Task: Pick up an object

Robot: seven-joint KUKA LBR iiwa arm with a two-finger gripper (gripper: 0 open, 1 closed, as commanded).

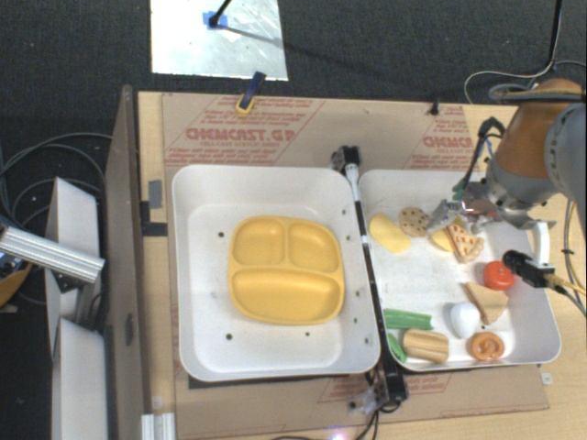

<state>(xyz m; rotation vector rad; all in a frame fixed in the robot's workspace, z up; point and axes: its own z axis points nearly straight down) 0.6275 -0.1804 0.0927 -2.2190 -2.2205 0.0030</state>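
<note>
while gripper (456, 211) hovers low, finger state unclear, best target looks like pizza slice (465, 243) just below; descend straight, avoid cookie (413, 219) beside.

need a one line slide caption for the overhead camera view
Claw low over a pizza slice in the toy-food-filled right bin; yellow divided plate in the left bin.

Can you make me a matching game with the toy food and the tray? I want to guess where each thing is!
Things:
1. yellow plastic divided tray
2. round brown chocolate-chip cookie
3. small orange ring donut
4. red toy tomato

Places:
A. right bin, near its front right corner
B. middle of the left bin
C. right bin, towards its right wall
D. right bin, towards the back

Pairs: 1-B, 2-D, 3-A, 4-C
</note>
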